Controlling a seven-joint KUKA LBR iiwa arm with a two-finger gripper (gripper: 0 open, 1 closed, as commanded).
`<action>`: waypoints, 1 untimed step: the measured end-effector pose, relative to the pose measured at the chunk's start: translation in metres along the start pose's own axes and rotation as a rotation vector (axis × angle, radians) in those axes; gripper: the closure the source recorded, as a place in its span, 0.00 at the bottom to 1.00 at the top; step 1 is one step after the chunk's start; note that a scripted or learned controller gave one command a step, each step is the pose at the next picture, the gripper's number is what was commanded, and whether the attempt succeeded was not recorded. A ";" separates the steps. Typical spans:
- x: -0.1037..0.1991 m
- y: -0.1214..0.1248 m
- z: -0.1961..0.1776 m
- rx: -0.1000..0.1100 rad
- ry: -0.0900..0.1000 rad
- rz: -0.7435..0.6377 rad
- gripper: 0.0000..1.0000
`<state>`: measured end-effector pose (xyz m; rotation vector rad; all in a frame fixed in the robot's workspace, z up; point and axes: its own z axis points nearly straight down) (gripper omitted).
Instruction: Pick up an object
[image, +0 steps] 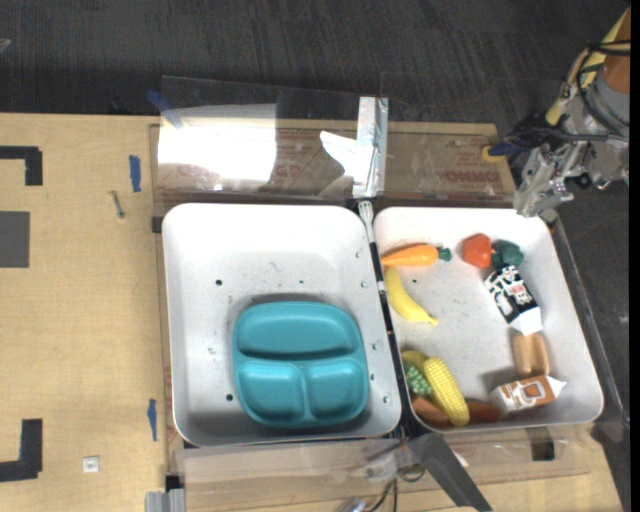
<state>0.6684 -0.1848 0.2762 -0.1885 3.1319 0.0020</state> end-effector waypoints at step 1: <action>0.005 -0.034 -0.030 0.006 -0.009 -0.163 1.00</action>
